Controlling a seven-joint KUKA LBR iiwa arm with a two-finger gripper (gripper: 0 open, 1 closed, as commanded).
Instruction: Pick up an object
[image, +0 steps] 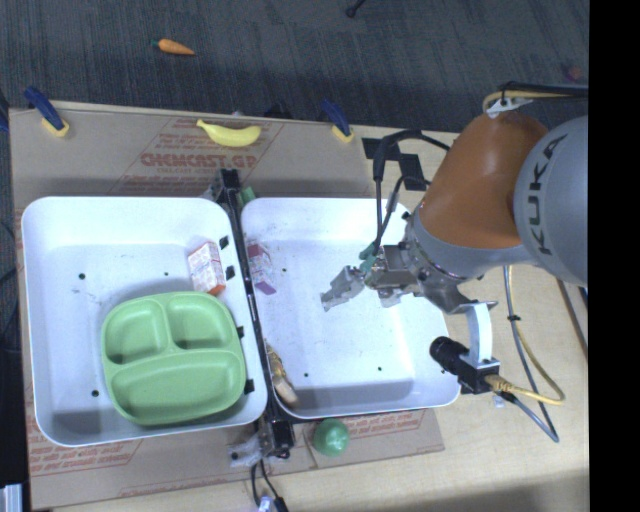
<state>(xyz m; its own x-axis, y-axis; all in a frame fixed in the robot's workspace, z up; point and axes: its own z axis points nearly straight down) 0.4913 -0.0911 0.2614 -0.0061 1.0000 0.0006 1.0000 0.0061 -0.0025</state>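
Observation:
My gripper (342, 287) hangs over the middle of the right bin (400, 385), pointing left, on the grey arm with the orange band (480, 190). I see nothing held in it. A small pink and white packet (260, 266) lies in the right bin's far left corner, well left of the gripper. A tan object (279, 381) rests against that bin's near left wall. In the left bin (50, 250) lie a green divided plate (175, 360) and a small red and white carton (205, 266).
A yellow banana (230, 131) lies on the cardboard behind the bins. A green ball (330, 436) sits in front of the right bin. An orange carrot (176, 46) lies on the floor beyond. Blue clamps (48, 110) hold the cardboard's far edge.

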